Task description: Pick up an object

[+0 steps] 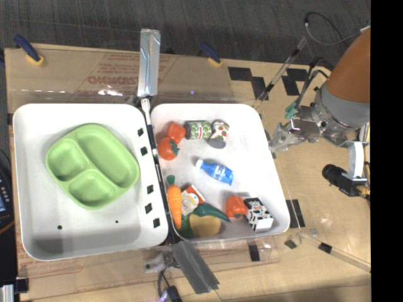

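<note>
The right bin [264, 145] holds several small items. At its top are a red tomato-like toy [169, 141], a labelled can [198, 129] and a spotted cup [220, 133]. A blue bottle [214, 170] lies in the middle. Along the front are a carrot [174, 204], a small packet [191, 199], a yellow-and-green fruit [205, 221], an orange piece [235, 206] and a black-and-white box [258, 214]. My gripper [281, 137] hangs outside the right bin, just past its right wall, with nothing seen in it.
The left bin [31, 225] bears a green divided plate [92, 164]. A metal divider strip [148, 61] sticks up between the bins at the back. Bare bench lies to the right of the bins.
</note>
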Available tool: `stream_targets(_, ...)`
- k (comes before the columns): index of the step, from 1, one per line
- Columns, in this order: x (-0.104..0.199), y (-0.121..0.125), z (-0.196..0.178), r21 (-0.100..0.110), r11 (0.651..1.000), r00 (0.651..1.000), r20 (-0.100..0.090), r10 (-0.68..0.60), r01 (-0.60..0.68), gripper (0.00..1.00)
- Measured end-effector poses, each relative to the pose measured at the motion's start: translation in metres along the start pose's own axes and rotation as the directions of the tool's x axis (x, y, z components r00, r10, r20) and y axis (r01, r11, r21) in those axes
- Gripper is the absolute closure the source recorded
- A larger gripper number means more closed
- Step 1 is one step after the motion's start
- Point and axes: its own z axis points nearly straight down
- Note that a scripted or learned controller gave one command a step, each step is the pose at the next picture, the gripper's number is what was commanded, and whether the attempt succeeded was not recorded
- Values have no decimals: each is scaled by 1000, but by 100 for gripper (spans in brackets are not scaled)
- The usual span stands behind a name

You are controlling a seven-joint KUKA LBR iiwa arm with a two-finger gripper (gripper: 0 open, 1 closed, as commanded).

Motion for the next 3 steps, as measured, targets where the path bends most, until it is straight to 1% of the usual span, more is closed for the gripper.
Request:
stream_targets(1,32,79,-63,1,988,988,1,-152,152,100)
stream_targets(2,97,88,36,6,951,951,-2,-308,308,100)
stream_targets(3,96,17,197,8,956,956,-3,-293,293,100)
